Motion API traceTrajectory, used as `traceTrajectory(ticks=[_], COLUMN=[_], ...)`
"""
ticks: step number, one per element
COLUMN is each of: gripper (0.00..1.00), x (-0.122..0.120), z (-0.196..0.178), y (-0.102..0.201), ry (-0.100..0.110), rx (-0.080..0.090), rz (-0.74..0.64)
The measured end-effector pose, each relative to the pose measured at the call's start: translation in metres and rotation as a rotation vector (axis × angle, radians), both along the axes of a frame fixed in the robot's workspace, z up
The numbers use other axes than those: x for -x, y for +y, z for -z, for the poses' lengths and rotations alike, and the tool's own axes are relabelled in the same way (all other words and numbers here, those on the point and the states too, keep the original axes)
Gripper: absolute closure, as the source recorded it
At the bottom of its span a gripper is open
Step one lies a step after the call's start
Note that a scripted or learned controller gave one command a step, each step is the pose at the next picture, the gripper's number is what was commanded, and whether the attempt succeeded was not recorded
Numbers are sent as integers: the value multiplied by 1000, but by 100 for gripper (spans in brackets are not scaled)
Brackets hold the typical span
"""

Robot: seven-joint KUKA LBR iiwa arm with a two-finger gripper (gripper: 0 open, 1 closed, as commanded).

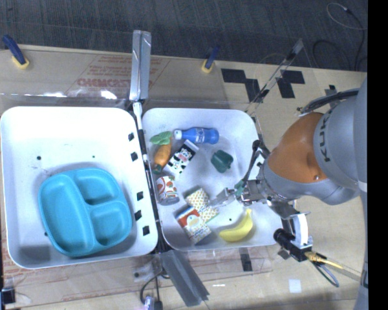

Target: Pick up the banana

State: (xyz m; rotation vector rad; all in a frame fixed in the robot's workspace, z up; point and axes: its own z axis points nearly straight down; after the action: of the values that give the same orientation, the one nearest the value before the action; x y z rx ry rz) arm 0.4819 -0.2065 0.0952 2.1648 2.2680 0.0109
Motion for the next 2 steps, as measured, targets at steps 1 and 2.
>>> traceTrajectory(ticks=[1,2], gripper=[0,0], x=[0,0], z=[0,0], y=[-2,-3], ry=[-1,0], rx=[1,1], rz=[-33,-70])
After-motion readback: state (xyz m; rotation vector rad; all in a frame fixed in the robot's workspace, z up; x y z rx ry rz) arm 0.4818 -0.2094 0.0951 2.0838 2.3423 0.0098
